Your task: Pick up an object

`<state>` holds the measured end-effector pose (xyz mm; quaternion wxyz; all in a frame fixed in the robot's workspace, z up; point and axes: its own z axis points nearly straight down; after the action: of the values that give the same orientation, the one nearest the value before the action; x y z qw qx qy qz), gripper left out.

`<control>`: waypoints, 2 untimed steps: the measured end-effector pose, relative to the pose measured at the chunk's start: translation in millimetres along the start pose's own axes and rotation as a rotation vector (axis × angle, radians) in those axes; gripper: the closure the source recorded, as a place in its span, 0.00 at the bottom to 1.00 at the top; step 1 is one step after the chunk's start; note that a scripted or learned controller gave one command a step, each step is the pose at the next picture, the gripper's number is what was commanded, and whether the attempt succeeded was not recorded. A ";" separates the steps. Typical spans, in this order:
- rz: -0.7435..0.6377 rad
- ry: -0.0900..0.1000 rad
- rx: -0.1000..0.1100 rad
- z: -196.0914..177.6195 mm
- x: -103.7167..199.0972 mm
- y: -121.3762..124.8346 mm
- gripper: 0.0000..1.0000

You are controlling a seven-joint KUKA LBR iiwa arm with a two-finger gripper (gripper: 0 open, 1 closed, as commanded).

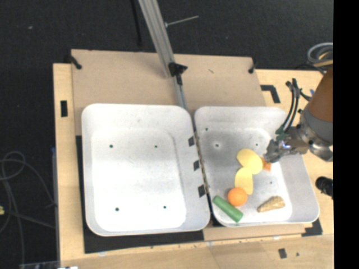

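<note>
Yellow object (250,159) sits just left of gripper (274,152), nothing lifted yet, pick remains; can't tell its grip state.

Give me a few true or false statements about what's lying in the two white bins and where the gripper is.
1. The orange ball lies in the right bin. True.
2. The green cylinder lies in the left bin. False: it lies in the right bin, near its front left corner.
3. The gripper is over the right bin, beside the yellow pieces. True.
4. The tan piece rests on the orange ball. False: they lie apart.
</note>
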<state>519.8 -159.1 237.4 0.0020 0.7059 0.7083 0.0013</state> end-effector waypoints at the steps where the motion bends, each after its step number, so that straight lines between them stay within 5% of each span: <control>1: -0.005 0.002 0.001 -10.8 56.5 1.6 1.00; 2: -0.003 0.002 0.003 -2.4 113.2 3.3 1.00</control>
<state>522.7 -45.9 239.7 0.0001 0.7048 0.7094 0.0008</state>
